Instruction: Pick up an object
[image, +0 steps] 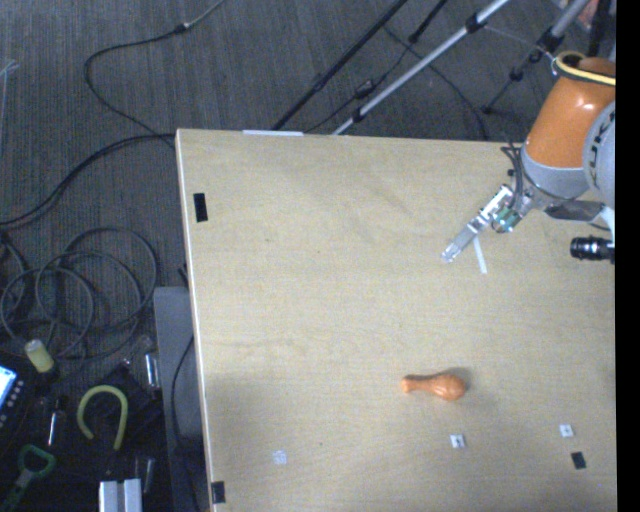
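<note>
An orange pear-shaped object (436, 385) lies on its side on the pale wooden tabletop (320, 300), toward the front right, its narrow end pointing left. My gripper (465, 260) hangs over the table's right half, well behind the object and slightly to its right. Its two thin fingers spread apart, open, with nothing between them. The arm's orange band (570, 115) and grey wrist enter from the upper right.
Small white and black markers (457, 440) dot the table near the front right, and a black tag (200, 207) sits by the left edge. Left of the table, cables and tools (90, 400) lie on the carpet. Tripod legs (420, 60) stand behind the table.
</note>
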